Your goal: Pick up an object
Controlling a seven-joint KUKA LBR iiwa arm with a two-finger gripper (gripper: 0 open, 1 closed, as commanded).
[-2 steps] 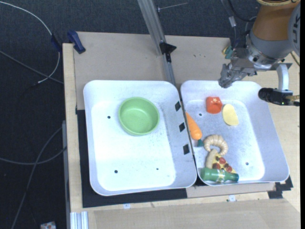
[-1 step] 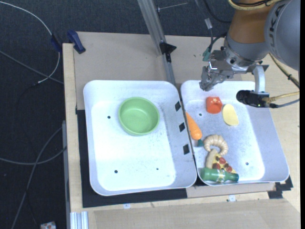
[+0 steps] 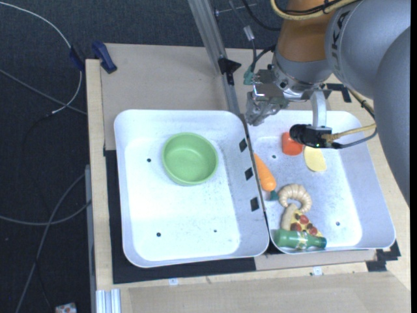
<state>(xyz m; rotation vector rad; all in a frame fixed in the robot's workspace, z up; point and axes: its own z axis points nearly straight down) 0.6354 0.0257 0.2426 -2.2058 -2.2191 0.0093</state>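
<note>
The claw (image 3: 260, 113) hung over the far left corner of the right bin (image 3: 355, 237), close to the divider between the two bins, and nothing was seen between its fingers; whether they stood apart or together I could not tell from this slant.

The nearest candidate, to my eye, was the orange carrot (image 3: 263, 172), lying nearer the camera than the claw and almost straight below it in the picture, just beside the divider. Its long axis ran roughly along that divider, tilted slightly toward the bin's middle (so a grasp across its width would likely suit).

To the claw's right lay a red-orange piece (image 3: 291, 144) and a yellow piece (image 3: 316, 160). Farther toward the camera sat a tan curled toy (image 3: 295, 197) and a green bottle (image 3: 298, 240). The green bowl (image 3: 189, 158) rested in the left bin (image 3: 140, 240), well off to the claw's left.
</note>
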